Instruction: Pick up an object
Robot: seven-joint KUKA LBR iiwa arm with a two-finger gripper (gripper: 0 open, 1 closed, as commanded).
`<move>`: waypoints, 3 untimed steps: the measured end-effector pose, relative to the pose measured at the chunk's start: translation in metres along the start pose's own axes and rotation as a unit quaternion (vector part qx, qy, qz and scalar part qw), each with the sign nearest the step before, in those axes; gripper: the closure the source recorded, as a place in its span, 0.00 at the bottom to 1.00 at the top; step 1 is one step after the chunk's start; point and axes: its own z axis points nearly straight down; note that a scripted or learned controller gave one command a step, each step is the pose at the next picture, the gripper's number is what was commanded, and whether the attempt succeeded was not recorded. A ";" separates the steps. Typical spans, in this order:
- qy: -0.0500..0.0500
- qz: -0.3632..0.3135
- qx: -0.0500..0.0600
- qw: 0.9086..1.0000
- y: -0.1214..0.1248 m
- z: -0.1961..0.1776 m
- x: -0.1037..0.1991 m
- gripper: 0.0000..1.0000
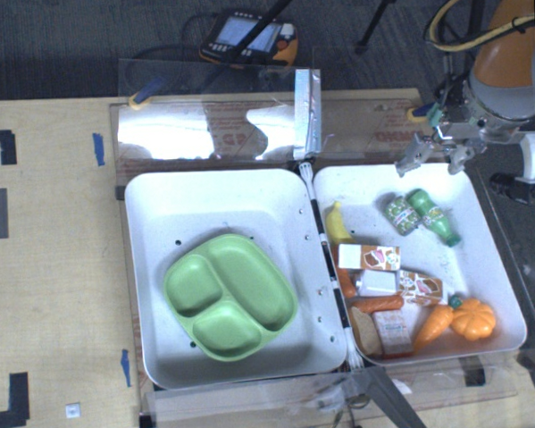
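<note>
bench point(55, 264), pale wood, bearing two shallow white bins side by side.

left bin point(160, 205): one green divided plate point(229, 296), three compartments, lying flat a little toward the near edge, tilted diagonally.

right bin point(493, 259): several small objects.
- green bottle point(433, 216), lying on its side toward the far right corner.
- green patterned can point(401, 212), touching the bottle on its left.
- yellow banana point(337, 225), by the bin's left edge, partly under the boxes.
- white and orange carton point(370, 258), at the middle of the bin, just beside the banana.
- small white box point(378, 283), resting on top of the pile below the carton.
- flat printed packets point(422, 286), overlapping, running toward the near edge.
- orange carrot point(433, 326), near the near right corner.
- orange pumpkin point(472, 319), touching the carrot on its right.

gripper point(434, 156): above the far right corner of the right bin, over its rim; two fingers spread apart, nothing between them. well apart from the bottle and can below it.

arm point(505, 62): grey with orange band, entering at the far right.
</note>
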 end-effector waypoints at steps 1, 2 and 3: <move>-0.001 -0.040 -0.002 0.999 -0.021 0.135 0.027 0.00; -0.001 -0.038 -0.004 0.999 -0.020 0.125 0.026 1.00; -0.002 -0.038 -0.005 0.999 -0.019 0.115 0.025 1.00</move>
